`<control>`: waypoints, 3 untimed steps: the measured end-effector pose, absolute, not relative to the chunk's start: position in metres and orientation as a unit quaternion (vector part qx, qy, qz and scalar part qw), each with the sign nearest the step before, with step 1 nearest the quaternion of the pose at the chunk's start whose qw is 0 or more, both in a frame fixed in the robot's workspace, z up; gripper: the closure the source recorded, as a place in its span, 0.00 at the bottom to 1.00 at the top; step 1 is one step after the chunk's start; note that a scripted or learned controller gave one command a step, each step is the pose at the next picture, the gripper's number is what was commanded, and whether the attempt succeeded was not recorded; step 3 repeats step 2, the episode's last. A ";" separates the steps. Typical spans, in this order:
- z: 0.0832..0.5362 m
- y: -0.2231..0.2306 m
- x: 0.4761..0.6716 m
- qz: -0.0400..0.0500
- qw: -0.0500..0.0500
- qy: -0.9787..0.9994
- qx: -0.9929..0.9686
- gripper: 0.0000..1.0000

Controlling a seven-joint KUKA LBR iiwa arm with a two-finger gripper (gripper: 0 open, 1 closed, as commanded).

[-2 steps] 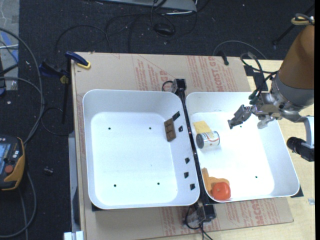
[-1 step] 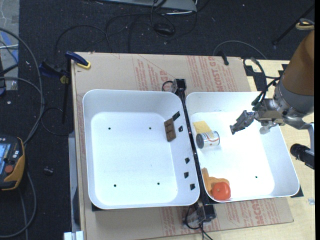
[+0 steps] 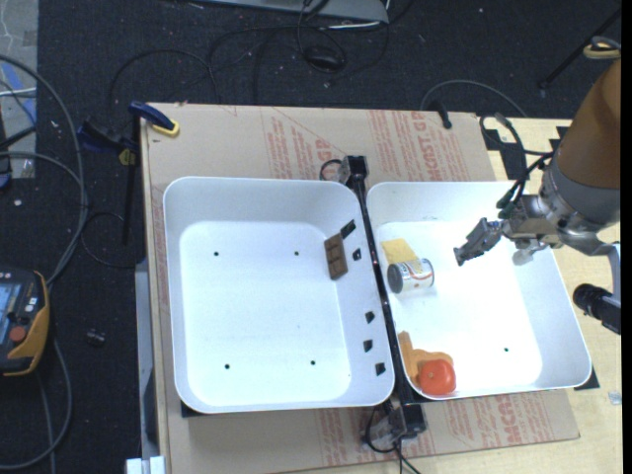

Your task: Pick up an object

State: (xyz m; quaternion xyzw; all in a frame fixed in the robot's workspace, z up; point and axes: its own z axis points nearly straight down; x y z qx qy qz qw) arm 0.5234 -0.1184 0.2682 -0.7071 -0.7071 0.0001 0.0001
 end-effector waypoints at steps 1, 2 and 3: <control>0.268 -0.118 0.523 0.000 0.000 -0.707 -0.707 0.00; 0.221 -0.100 0.497 0.001 0.001 -0.731 -0.683 0.00; 0.221 -0.100 0.497 0.001 0.001 -0.731 -0.683 0.00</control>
